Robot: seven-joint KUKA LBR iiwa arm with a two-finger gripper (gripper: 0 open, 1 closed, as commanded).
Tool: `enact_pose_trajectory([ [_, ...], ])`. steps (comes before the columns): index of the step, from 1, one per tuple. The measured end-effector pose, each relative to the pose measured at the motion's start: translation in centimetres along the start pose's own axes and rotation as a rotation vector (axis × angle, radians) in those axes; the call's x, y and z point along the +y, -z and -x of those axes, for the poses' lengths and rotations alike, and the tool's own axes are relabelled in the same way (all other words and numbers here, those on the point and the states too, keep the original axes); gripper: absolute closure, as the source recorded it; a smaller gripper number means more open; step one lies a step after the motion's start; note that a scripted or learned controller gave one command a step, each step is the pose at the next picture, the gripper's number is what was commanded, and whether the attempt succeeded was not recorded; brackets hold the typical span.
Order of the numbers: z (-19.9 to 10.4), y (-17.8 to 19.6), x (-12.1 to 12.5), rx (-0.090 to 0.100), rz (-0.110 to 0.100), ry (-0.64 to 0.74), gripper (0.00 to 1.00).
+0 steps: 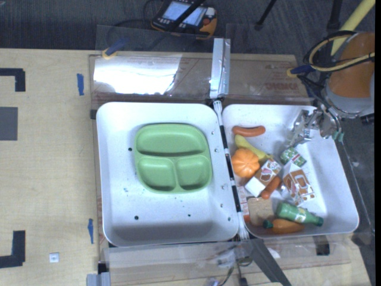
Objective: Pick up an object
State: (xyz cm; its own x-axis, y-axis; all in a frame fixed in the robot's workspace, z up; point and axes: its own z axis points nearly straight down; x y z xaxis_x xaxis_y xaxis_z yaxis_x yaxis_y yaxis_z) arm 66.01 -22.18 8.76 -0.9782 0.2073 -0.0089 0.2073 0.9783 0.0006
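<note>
- small green-and-white carton [293,156]: lies in right bin [348,180], just below gripper [302,131].
- gripper: finger state cannot be told; view too blurred.
- progress: nothing appears lifted; grasp and lift remain.

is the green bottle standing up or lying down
Lying down: the green bottle rests on its side on the floor of the right bin, its length running across it, beside a carrot.

A pale green divided tray [172,157] sits in one white bin [113,177]; the other white bin [342,183] shows an orange pumpkin [245,162], red sausage [249,130], yellow banana [249,144], green bottle [299,214] and orange carrot [284,224].
</note>
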Motion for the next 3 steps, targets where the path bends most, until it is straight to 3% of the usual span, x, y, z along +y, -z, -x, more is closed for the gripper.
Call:
enact_pose_trajectory([
  [1, 0.39, 0.02, 0.11, -0.002, 0.000, 0.180, 1.00],
  [3, 0.94, 0.06, 0.27, -0.003, -0.001, 0.302, 1.00],
])
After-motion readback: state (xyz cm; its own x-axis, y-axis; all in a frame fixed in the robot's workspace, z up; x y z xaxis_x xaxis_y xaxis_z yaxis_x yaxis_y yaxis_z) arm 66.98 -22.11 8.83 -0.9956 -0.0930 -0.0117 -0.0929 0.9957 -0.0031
